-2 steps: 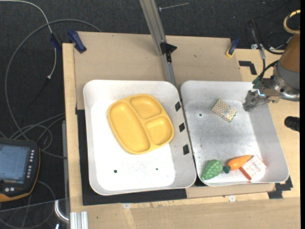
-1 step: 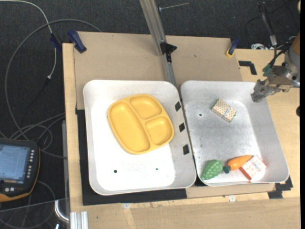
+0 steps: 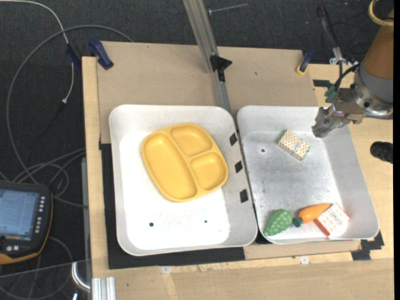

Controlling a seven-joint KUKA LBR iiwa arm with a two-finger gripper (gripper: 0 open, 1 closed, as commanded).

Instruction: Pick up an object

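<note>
Your arm enters from 3 o'clock, and its pincer (image 3: 323,125) hangs over the upper right part of the right bin (image 3: 269,186), near that bin's far rim. You cannot tell from this angle whether the pincer is open or closed; nothing is seen between its tips.

Candidate objects in the right bin: a small patterned box (image 3: 294,144) lies tilted just beside the pincer, at its 8 o'clock, apart from it. Along the bin's 6 o'clock edge, a green toy vegetable (image 3: 278,222), an orange carrot (image 3: 312,212) and a red-and-white carton (image 3: 334,220) lie in a close row, the carrot touching the carton.

The left bin (image 3: 175,230) carries a yellow divided plate (image 3: 184,161) with three compartments, sitting toward its upper half.

Both bins rest side by side on the tabletop (image 3: 156,74), well clear of the blue clamp (image 3: 100,54) at 11 o'clock.
</note>
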